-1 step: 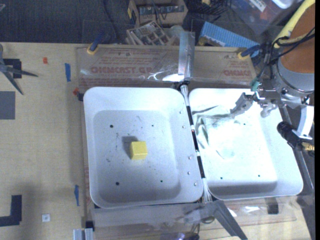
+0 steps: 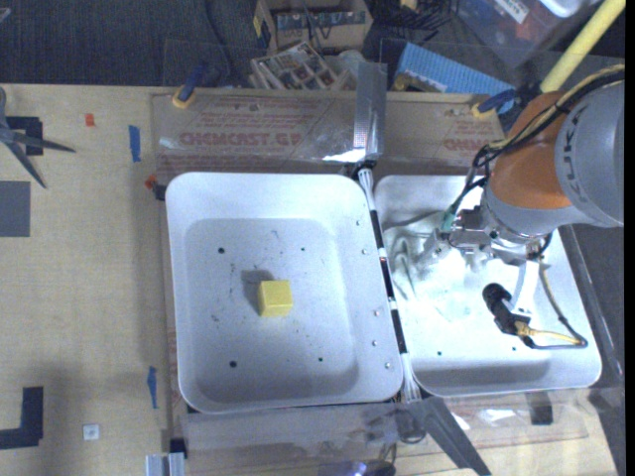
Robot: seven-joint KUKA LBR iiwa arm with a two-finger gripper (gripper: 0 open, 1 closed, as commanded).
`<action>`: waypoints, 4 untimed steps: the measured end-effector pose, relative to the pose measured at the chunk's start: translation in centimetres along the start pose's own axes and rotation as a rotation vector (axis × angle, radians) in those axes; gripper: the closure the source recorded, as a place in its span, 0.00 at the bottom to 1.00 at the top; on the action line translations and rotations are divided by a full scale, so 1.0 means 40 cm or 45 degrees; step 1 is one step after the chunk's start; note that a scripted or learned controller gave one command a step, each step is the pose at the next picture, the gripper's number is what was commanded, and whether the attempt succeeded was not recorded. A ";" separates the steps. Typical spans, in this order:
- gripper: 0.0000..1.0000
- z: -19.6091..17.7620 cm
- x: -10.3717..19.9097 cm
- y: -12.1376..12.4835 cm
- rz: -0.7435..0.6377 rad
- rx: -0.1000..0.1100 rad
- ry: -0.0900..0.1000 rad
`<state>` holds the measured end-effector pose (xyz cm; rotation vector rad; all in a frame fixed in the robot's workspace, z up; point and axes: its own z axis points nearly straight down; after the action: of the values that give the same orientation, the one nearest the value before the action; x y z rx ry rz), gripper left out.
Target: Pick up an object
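The arm [image 2: 585, 157] reaches in from the right of the view, and its orange band [image 2: 526, 181] sits just above the wrist. The pincer [image 2: 410, 254] hangs low over the right bin [image 2: 556, 365], in that bin's upper left part, close to the wall that divides the two bins. It shows as a pale, blurred shape against the white floor, so I cannot tell whether it is wide or narrow. Nothing can be seen held in it.

The block [image 2: 275, 297], small and yellow, lies to the view's left of the pincer and a little nearer the camera. It is across the dividing wall, well apart from the pincer. It rests flat near the middle of the left bin [image 2: 189, 206], touching none of that bin's walls. A few dark specks are scattered on the floor around it.

To the view's right of the pincer and somewhat nearer the camera, a black cable [image 2: 501, 303] with a yellow end hangs from the wrist over the right bin's floor.

Behind the pincer, beyond both bins, a clear sheet [image 2: 258, 132] with red lettering lies on the bench [image 2: 79, 296]. Far to the pincer's left, bits of blue tape [image 2: 134, 143] and a dark tool [image 2: 25, 147] lie on the bench.
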<state>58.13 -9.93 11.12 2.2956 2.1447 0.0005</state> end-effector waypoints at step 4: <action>1.00 0.019 -0.094 0.217 0.723 0.009 -0.004</action>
<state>66.52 -14.25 10.37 2.8071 1.4177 -0.0109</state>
